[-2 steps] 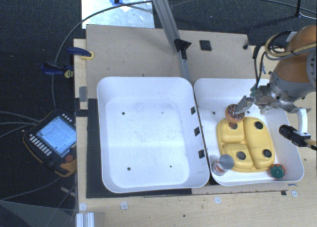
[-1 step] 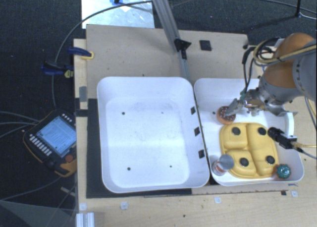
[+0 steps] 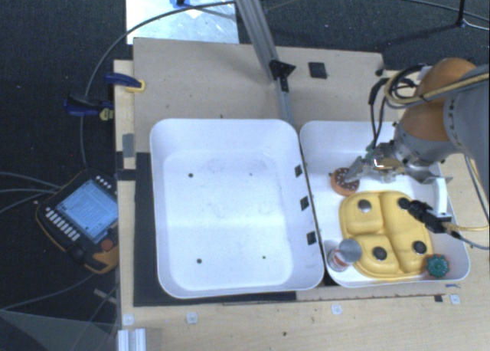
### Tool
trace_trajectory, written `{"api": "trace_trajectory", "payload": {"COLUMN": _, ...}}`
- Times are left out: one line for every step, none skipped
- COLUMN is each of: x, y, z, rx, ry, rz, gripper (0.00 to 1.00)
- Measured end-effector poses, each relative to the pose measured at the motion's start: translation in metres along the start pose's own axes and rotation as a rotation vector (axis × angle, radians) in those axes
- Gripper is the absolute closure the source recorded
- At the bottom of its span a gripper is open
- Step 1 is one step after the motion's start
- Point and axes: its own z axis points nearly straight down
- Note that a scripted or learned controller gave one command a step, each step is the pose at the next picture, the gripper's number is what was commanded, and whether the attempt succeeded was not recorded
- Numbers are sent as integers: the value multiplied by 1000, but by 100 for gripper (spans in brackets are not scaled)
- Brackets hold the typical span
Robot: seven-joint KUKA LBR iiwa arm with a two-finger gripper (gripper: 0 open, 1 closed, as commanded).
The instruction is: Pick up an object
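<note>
In the right bin [image 3: 321,142] lies a large yellow moulded piece [image 3: 383,232] with several dark studs on top. A small round orange-brown disc [image 3: 340,182] sits just above its left end. A small cup-like object with a grey top [image 3: 342,253] rests at the bin's lower left, and a teal round piece [image 3: 437,267] at its lower right. My gripper [image 3: 358,172] reaches in from the right, low over the bin, its tip right beside the orange-brown disc. Nothing shows between its fingers.
The left bin [image 3: 164,188] stands beside the right one. A slanted grey pole [image 3: 256,20] crosses the bench's back. A handheld pendant [image 3: 80,215] lies off the bench at left. Cables run over the arm and the bin's right rim.
</note>
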Motion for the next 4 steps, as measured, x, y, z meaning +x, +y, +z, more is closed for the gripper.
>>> {"api": "trace_trajectory", "payload": {"x": 2, "y": 4, "z": -15, "rx": -13, "ry": 2, "rz": -2, "gripper": 100}}
{"api": "trace_trajectory", "payload": {"x": 4, "y": 5, "z": -80, "rx": 2, "ry": 0, "rz": -1, "gripper": 100}}
{"api": "trace_trajectory", "payload": {"x": 4, "y": 7, "z": -126, "rx": 2, "ry": 0, "rz": -1, "gripper": 100}}
{"api": "trace_trajectory", "payload": {"x": 59, "y": 4, "z": -139, "rx": 6, "ry": 4, "rz": -5, "gripper": 100}}
